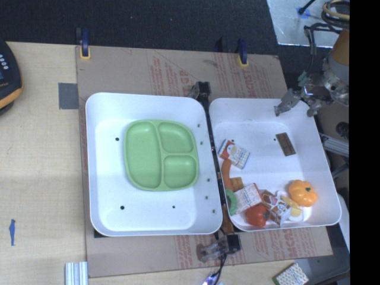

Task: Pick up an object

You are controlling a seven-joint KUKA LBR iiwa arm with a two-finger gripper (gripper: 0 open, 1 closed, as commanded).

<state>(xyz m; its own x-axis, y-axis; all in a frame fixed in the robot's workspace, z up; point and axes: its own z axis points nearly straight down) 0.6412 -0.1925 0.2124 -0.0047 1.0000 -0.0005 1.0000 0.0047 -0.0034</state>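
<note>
Camera view showed the gripper (298, 101) with fingers spread, holding nothing, above the right bin's (261, 120) far edge; an orange object (301, 193) lay near its front corner. Package writing was unreadable.

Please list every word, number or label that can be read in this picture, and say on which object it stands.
None can be read.
Cardboard sheet: red printing, too blurred.
Small carton: printed picture, text too small.
Wrappers: printing too small.
Device at the left edge: buttons, illegible.
</note>
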